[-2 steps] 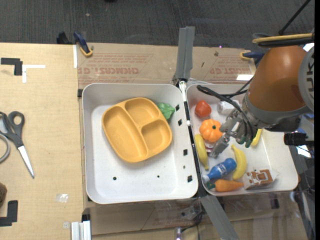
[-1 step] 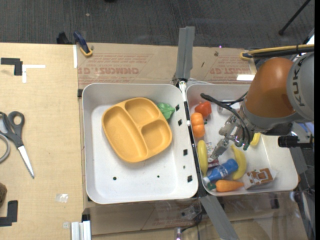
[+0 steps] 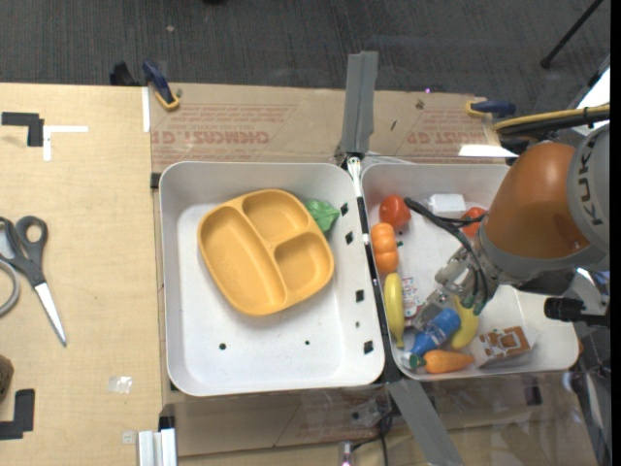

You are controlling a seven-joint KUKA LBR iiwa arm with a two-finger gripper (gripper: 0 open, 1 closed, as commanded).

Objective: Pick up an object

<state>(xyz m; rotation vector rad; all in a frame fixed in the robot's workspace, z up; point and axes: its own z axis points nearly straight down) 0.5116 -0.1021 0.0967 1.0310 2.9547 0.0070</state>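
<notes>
The right bin (image 3: 543, 362) holds several small toys: a red piece (image 3: 393, 209) and an orange piece (image 3: 385, 246) along its left wall, a yellow banana (image 3: 393, 304), a blue item (image 3: 436, 330), an orange carrot (image 3: 448, 362) and a printed card (image 3: 503, 344). My gripper (image 3: 462, 286) hangs low over the middle of this bin, just above the blue item and a second yellow piece (image 3: 468, 324). Its tips are masked by the wrist and cables. The orange band of the arm (image 3: 539, 202) covers the bin's right part.
The left bin (image 3: 184, 289) holds a yellow divided plate (image 3: 266, 250) with a green item (image 3: 325, 215) at its upper right edge. Scissors (image 3: 34, 270) lie on the wooden bench at far left. A white box (image 3: 446, 203) sits at the right bin's back.
</notes>
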